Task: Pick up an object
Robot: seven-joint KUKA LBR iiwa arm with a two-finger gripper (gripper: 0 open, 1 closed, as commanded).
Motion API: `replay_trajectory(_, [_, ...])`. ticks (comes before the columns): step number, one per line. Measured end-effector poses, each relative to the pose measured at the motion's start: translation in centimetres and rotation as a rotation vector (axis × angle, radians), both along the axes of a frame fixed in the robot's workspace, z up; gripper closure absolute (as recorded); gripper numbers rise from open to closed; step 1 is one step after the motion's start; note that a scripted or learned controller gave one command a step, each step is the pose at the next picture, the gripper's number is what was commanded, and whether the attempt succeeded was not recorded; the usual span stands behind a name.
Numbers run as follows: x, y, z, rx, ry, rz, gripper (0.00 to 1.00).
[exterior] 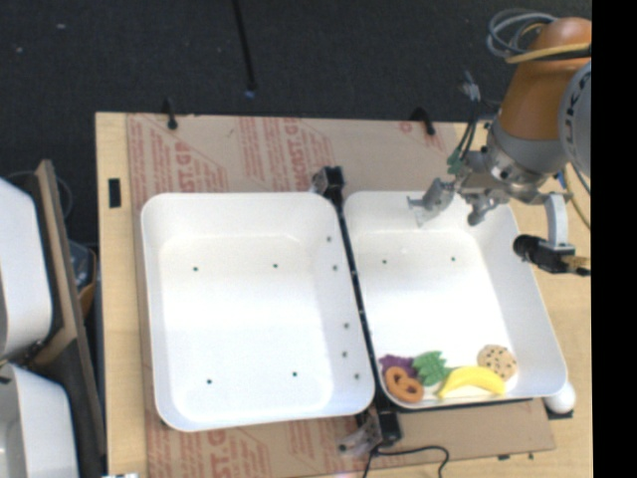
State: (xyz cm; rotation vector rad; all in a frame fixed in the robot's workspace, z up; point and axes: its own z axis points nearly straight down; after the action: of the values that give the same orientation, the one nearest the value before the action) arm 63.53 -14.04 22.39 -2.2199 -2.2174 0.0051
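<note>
Several small toy foods lie along the near edge of the right bin (518, 297): a yellow banana (471, 380), a round brown cookie (497, 360), a green leafy piece (431, 366), an orange pretzel (403, 385) and a purple piece (394, 363). My gripper (455, 205) hangs over the far edge of that bin, well away from the toys. Its two fingers stand apart with nothing between them, so it is open.
The left bin (159, 267) sits beside the right one, with a black clamp (329, 180) at the far end of the seam between them. Both rest on a cardboard-covered bench (229, 152). White equipment stands at the left edge.
</note>
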Motion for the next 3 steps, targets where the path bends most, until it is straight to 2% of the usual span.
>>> replay_trajectory(1, [0.1, 0.0, 0.3, -0.001, -0.006, 0.001, 0.00])
replay_trajectory(2, [0.8, 0.0, -5.6, -0.001, -0.001, 0.001, 0.00])
replay_trajectory(3, [0.1, 0.4, -10.2, -0.001, -0.002, 0.001, 0.00])
